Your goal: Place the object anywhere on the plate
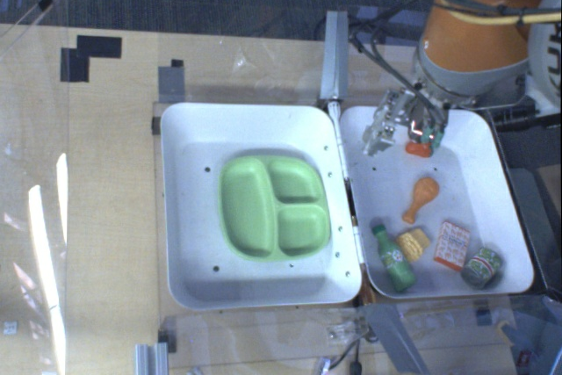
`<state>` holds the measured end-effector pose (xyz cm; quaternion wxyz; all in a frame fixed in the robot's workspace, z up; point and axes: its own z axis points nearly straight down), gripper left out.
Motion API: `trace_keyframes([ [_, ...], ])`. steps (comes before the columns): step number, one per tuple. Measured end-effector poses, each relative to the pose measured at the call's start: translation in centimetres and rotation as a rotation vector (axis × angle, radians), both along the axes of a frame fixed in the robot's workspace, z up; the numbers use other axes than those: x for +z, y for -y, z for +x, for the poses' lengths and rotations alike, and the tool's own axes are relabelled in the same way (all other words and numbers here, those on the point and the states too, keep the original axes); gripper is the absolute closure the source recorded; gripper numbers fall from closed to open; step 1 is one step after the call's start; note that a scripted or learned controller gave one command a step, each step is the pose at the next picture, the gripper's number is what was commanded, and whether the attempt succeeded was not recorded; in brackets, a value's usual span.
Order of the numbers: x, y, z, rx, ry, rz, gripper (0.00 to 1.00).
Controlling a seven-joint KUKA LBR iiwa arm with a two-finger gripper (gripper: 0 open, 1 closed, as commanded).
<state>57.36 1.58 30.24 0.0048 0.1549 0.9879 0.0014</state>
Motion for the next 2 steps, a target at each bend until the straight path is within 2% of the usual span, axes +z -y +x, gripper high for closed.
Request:
trace_keyframes([
  [1,-4.9,-5.9,-0.1,0.14,-0.001,0.0,1.0],
  [2,-3.4,-8.0,-8.4,0.421,0.0,-0.002,1.0],
])
